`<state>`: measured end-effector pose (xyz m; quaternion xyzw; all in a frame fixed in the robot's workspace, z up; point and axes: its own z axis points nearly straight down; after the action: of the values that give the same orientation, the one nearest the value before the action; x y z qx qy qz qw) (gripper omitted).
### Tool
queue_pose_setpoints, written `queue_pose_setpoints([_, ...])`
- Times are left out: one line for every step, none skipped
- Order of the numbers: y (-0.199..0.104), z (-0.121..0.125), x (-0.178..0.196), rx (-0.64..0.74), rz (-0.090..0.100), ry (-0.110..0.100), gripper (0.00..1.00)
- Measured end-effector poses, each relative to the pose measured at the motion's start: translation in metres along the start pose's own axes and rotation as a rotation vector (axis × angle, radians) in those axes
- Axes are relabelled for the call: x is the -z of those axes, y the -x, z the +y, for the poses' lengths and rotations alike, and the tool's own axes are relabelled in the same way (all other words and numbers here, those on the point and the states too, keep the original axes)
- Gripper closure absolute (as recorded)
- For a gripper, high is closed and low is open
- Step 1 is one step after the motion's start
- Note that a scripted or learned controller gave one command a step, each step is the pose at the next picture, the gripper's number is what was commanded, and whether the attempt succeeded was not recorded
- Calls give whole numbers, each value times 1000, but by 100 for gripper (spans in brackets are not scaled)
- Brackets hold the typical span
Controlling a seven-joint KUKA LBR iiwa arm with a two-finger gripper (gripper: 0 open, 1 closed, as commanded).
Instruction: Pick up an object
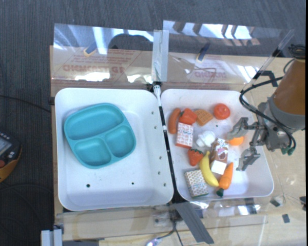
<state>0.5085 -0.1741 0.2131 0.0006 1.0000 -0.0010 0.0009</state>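
Grey arm with orange band reaches over right bin (264,186) from its right edge. Gripper (245,142) low above bin's right side, jaws spread wide, gripping nothing. Small orange piece (236,140) sits between them, untouched. Banana (209,170), carrot (226,176), tomato (222,111) crowd bin's middle. Teal divided plate (99,134) lies in left bin (143,188).
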Motion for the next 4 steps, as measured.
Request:
queue_pose_setpoints([-11, -3, -91, 98, -29, -10, 0])
queue_pose_setpoints([4, 6, -101, 15, -46, -16, 0])
queue_pose_setpoints([85, 28, -122, 115, -14, -2, 0])
queue_pose_setpoints([-9, 79, -121, -40, -13, 0, 0])
